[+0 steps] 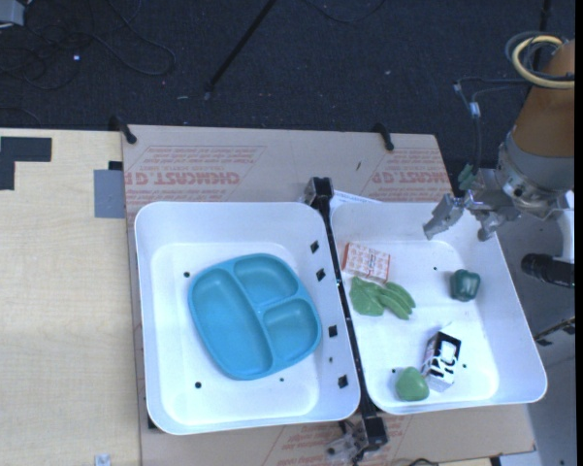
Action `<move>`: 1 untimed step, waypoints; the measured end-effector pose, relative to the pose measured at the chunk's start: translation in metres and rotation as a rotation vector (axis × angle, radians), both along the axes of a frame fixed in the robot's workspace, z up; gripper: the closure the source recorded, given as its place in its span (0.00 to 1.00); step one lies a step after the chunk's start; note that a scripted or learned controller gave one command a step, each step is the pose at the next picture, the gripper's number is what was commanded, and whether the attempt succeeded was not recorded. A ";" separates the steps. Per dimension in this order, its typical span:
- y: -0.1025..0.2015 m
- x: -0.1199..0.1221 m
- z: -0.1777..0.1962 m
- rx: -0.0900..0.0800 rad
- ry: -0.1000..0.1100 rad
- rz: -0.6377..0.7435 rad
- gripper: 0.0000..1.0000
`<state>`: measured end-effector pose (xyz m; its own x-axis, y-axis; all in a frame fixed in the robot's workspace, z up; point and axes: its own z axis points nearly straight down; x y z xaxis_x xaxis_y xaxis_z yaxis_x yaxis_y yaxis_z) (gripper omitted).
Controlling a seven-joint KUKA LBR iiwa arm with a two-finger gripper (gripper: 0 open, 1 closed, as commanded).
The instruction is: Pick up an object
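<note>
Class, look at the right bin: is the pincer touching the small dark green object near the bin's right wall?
Apart. The camera view shows the pincer over the bin's upper edge, with bare white bin floor between it and the dark green object.

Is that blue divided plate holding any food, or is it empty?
Empty. The blue divided plate lies flat in the left bin, and all three of its compartments show bare blue, with nothing lying in them.

- Even, fairly bright overhead light; the two shallow white plastic bins look slightly washed out.
- Soft, short shadows under the objects.
- Dark carpeted floor towards 12 o'clock is dim and grainy.
- Overall mildly soft focus.
</note>
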<state>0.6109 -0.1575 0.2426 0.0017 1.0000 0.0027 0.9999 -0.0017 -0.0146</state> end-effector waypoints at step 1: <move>0.000 0.002 0.007 -0.002 -0.012 0.002 0.00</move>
<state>0.6131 -0.1575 0.2498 -0.0002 1.0000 0.0007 1.0000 0.0002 -0.0029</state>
